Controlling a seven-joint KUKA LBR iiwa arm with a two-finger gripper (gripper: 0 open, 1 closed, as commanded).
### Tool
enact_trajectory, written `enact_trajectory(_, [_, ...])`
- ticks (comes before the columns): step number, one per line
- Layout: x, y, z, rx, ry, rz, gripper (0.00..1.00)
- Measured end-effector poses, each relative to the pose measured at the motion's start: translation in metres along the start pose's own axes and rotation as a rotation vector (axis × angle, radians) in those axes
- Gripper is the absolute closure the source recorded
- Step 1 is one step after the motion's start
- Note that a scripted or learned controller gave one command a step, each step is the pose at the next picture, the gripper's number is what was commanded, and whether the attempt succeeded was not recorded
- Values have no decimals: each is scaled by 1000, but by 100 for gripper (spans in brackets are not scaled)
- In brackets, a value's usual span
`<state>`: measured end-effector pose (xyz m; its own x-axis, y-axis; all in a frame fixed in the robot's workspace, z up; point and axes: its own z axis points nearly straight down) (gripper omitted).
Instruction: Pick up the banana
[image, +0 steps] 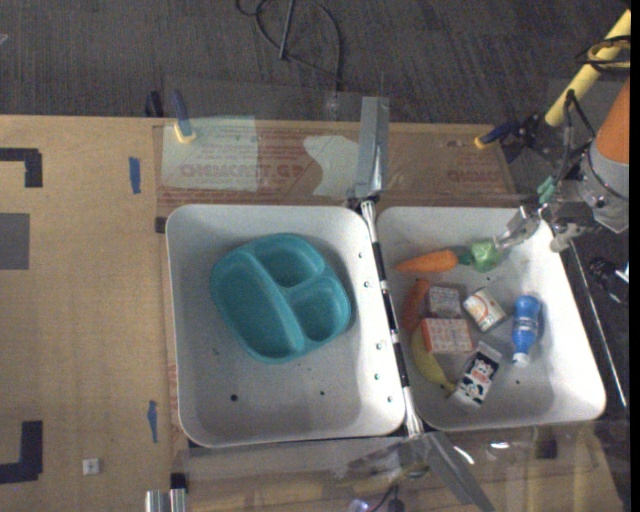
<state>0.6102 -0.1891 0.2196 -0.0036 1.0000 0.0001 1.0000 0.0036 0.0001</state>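
The banana (430, 365) is yellow and lies in the right bin (575, 385), near its left wall and toward the front. A reddish box (447, 335) covers its upper end, and a small black-and-white carton (477, 376) touches its right side. My gripper (537, 233) hangs over the bin's far right corner, well away from the banana. It is open, with nothing between its fingers.
The right bin also holds an orange carrot (427, 263) with a green top, an orange-red stick-shaped item (413, 303), a small box (444, 300), a can (485, 309) and a blue bottle (524, 328). A teal divided plate (282, 296) lies in the left bin (200, 400).
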Motion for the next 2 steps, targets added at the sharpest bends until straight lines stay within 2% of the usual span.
enact_trajectory(1, [-2,-71,55,-1,0,-109,0])
enact_trajectory(2, [-1,-93,-11,-3,-2,11,0])
